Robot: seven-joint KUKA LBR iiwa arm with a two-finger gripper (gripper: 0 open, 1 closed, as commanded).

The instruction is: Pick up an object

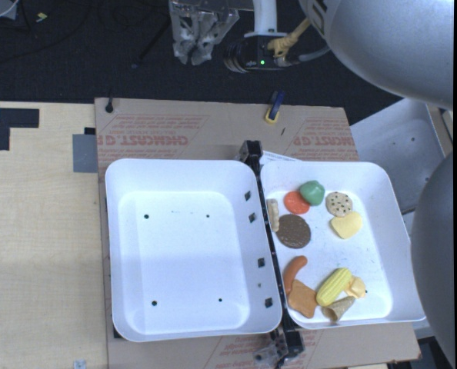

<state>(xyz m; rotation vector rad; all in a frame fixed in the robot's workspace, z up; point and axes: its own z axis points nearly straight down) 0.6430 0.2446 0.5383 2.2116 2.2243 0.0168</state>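
- Gripper: raised at far edge, above dark floor.
- Right bin: holds toy foods, including corn cob and brown disc.
- Left bin: bare white floor.

Both bins white: left bin, right bin. In the right one: green piece, red-orange disc, tan speckled cookie, pale yellow heart, dark brown round, orange sausage, yellow corn, beige cone, possibly waffle-patterned. Cardboard tan, red print.
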